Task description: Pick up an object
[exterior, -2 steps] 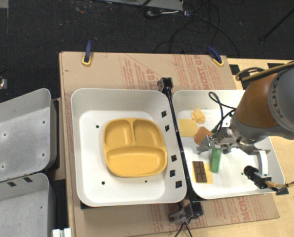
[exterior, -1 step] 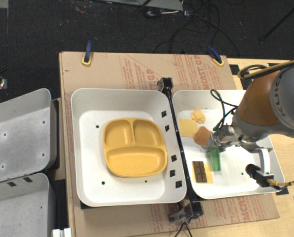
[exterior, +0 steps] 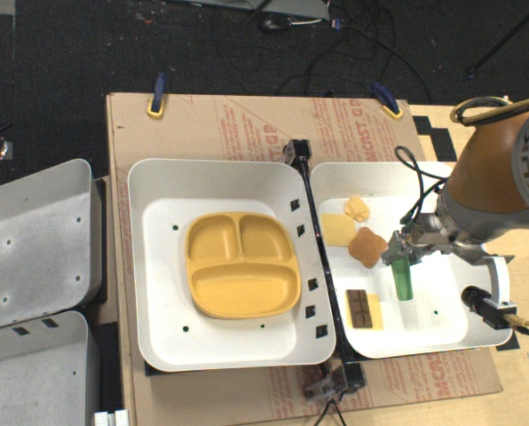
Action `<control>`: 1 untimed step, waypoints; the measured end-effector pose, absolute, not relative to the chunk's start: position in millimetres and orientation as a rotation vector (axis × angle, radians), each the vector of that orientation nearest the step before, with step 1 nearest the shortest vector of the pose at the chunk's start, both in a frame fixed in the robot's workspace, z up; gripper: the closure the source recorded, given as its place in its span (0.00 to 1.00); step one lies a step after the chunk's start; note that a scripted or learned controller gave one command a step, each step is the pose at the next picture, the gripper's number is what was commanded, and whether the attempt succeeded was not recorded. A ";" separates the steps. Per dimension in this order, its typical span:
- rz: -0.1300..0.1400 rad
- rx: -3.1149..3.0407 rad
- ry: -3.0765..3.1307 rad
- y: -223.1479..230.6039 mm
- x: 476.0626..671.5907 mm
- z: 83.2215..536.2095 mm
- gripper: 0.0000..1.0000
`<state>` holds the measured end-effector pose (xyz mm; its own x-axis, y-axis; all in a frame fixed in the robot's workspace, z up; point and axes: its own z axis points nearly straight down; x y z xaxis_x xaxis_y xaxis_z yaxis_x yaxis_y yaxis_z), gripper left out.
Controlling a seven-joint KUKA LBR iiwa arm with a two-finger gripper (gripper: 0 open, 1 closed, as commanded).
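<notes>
In the right bin point(exterior: 442, 335), the hand point(exterior: 399, 257) sits at the top of a green cylinder point(exterior: 401, 280), seemingly gripping it, beside a brown lump point(exterior: 367, 248).

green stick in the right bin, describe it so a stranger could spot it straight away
Look in the right bin, just under the gripper near its middle. The green stick lies there pointing toward the near wall. It is the bin's one green thing; its neighbours are yellow, orange-brown or dark brown.
</notes>
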<state>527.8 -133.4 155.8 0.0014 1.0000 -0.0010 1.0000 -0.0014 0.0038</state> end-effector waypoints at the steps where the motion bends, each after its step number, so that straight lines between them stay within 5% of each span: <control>1: 0.005 2.215 2.219 -139.9 530.0 217.7 1.00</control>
<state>530.0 -139.9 217.7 -0.0020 1.0000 -0.0023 1.0000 0.0020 0.0068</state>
